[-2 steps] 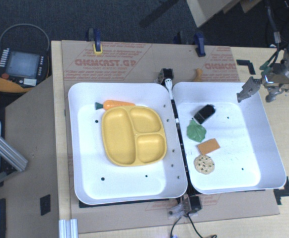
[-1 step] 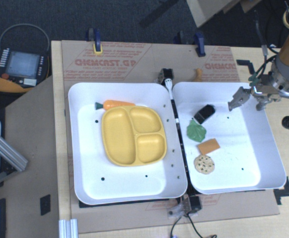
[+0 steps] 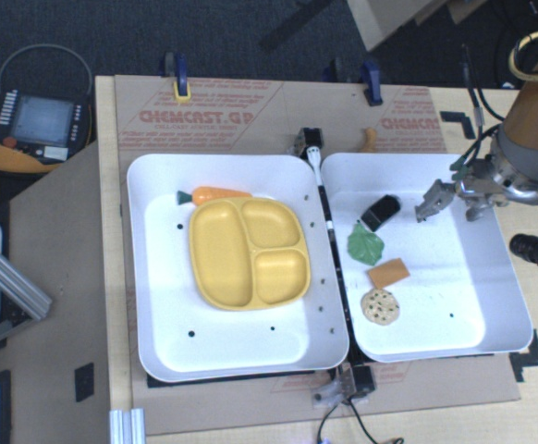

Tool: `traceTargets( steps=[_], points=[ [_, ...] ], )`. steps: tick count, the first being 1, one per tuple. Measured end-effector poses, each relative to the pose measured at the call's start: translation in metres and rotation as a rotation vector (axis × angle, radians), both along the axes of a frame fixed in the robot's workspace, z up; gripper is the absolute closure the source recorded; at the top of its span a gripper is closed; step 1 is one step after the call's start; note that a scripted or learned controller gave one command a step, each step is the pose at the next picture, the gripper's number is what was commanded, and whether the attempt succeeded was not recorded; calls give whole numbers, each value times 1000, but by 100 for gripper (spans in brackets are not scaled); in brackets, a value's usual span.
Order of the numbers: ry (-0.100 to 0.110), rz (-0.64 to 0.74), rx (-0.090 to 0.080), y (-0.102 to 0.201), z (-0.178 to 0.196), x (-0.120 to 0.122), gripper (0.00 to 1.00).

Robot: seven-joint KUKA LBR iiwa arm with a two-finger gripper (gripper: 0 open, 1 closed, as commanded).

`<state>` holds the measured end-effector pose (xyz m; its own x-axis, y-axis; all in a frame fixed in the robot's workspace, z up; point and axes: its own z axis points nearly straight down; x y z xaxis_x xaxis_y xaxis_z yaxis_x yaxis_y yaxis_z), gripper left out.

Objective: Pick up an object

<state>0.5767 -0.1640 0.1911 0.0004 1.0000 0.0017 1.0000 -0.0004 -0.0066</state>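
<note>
Looking down at the tabletop (image 3: 112,248), here's the layout:
Claw (image 3: 454,202): hanging over the far right part of the right bin (image 3: 500,326), fingers spread, nothing between them.
Black block (image 3: 380,213): far left part of the right bin, well left of the claw.
Green leafy piece (image 3: 365,245): just on the near side of the black block.
Orange slab (image 3: 387,273): near side of the green piece, almost touching it.
Cookie (image 3: 380,306): nearest of the four, just beside the slab.
Left bin (image 3: 153,322): has a yellow divided tray (image 3: 249,252), with a carrot (image 3: 215,194) tucked against its far edge.
</note>
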Motion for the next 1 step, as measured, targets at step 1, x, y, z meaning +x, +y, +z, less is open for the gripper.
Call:
traceTargets(
  steps=[1],
  points=[
    [2, 0, 1, 5, -57, -10, 0]
  ],
)
